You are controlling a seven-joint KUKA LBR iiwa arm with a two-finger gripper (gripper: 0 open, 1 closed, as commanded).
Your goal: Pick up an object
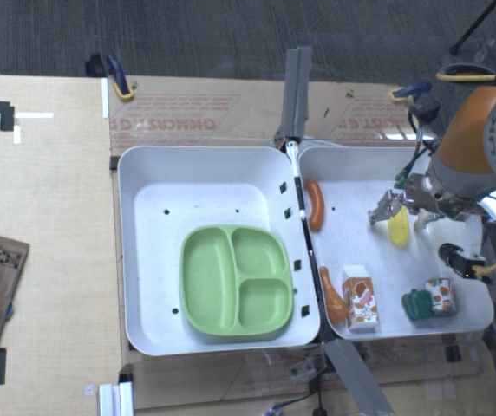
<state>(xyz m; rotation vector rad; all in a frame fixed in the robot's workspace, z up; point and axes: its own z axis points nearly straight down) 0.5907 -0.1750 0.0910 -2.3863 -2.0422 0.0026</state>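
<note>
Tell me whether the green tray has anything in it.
Empty. The green tray lies flat in the left bin, and all three compartments show bare green. The toys lie in the right bin.

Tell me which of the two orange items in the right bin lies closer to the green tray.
The carrot by the front-left corner, beside the small carton; the hot dog lies farther back along the left wall.

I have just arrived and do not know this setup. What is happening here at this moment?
A grey and orange robot arm reaches into the right bin from the right. Its gripper is right at a yellow object, which looks like a toy corn cob, between its jaws. A sausage, a carrot, a small carton and two more toys lie in that bin. The left bin holds a green divided plate.
</note>
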